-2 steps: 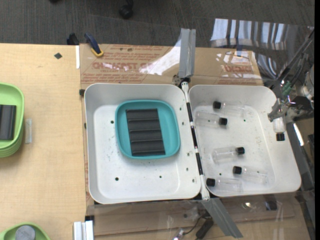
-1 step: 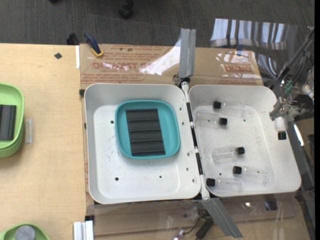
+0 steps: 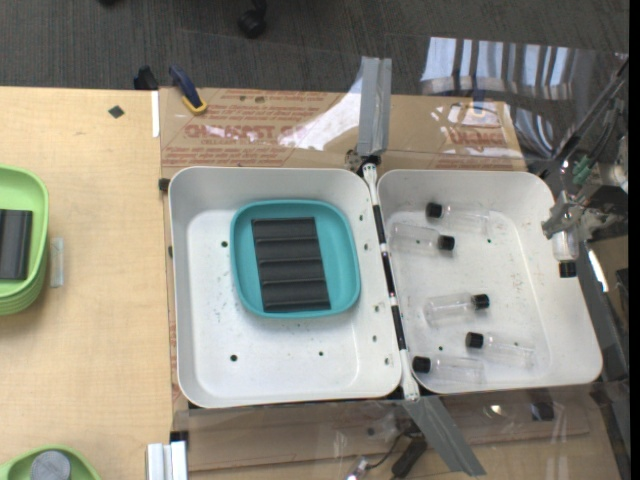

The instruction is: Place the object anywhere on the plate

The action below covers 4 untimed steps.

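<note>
plate: teal, rounded square, in the left bin, a bit toward 12 o'clock of the bin's middle
plate insert: dark grey ribbed block lying on the plate, ribs run 9 to 3
right bin: white, touching the left bin along the shared edge, holds five clear tubes with black caps
tube A: at 11 o'clock in the right bin, long axis about 9 to 3, cap at the 9 end
tube B: just toward 6 of tube A, long axis about 10 to 4, cap at the 4 end
tube C: near the bin's middle, long axis about 8 to 2, cap at the 2 end
tube D: toward 6 of tube C, long axis about 9 to 3, cap at the 9 end
tube E: at 7 o'clock corner, cap at the 9 end, clear body hard to make out
tubes vs plate: all lie in the right bin, none on the plate
gripper: over the right bin's 3 o'clock rim, apart from every tube; open or closed, cannot tell
green tray: at 9 o'clock on the bench, well apart from the bins
</note>
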{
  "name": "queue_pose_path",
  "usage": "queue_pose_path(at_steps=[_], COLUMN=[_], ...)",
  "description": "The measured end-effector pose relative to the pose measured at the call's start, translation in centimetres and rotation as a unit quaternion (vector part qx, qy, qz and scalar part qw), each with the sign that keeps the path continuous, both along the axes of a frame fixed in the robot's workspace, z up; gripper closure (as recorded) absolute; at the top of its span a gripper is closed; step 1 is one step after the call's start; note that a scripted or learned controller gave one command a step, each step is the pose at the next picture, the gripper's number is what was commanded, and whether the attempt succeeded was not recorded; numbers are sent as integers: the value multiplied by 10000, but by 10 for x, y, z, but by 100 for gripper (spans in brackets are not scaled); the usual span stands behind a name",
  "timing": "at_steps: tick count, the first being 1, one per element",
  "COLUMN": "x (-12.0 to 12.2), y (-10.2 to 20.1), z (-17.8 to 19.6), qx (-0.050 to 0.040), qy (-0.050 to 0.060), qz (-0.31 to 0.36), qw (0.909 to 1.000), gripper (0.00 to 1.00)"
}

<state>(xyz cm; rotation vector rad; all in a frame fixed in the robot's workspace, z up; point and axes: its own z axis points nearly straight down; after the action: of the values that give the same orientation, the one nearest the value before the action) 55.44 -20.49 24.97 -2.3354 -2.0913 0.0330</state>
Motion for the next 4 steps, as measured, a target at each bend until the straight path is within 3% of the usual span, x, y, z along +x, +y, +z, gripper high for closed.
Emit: queue_pose_path(at_steps=[1, 2, 3, 4], x=[13, 13, 56, 71], y=[-8, -8, -14, -10], z=[139, 139, 191, 190], qx=[41, 40, 30, 26], qy=[-85, -84, -89, -92], qz=[300, 303, -494, -989], qw=[9995, 9995, 9987, 9951], gripper=[100, 0, 0, 0])
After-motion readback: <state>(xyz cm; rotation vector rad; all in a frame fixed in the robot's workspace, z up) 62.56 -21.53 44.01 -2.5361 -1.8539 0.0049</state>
